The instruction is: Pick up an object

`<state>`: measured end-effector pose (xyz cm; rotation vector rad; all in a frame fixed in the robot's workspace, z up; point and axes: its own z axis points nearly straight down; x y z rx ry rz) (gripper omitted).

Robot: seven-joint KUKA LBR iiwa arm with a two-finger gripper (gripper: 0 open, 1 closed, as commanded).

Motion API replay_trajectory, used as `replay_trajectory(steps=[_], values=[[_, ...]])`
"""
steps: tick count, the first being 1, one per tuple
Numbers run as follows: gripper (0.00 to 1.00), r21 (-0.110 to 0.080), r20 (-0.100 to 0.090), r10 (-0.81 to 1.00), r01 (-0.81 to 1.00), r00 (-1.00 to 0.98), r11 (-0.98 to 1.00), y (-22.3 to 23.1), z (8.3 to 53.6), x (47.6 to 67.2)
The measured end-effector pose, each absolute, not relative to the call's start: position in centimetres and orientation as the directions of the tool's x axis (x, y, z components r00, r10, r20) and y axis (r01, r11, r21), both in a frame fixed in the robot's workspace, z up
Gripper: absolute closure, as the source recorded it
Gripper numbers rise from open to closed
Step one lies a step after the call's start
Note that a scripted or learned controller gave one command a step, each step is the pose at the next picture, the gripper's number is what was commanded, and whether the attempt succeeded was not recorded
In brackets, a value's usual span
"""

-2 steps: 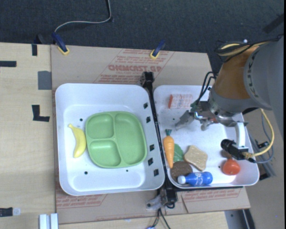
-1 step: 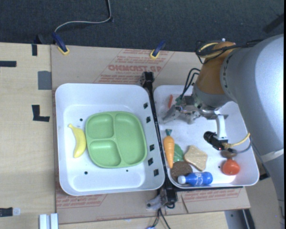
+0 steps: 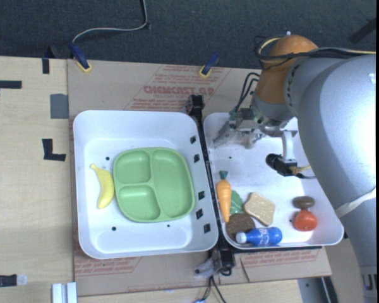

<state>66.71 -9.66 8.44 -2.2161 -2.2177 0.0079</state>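
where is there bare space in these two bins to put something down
Left bin: a bare strip along the front wall, below the green divided plate, and another along the back wall above it. The banana fills the left side.
Right bin: the middle floor is bare, between the gripper and the food. The front is crowded: carrot, bread slice, blue bottle, tomato.

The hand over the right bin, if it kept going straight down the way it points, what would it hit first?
Probably bare floor of the right bin. The hand hangs over its upper left corner, apart from the carrot and other food nearer the camera; its height is unclear.
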Motion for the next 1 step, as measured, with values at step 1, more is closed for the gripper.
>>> replay_trajectory(steps=[1], values=[[1.00, -0.008, -0.004, 1.000, 1.000, -0.002, 0.002, -9.78, 9.47, 66.71]])
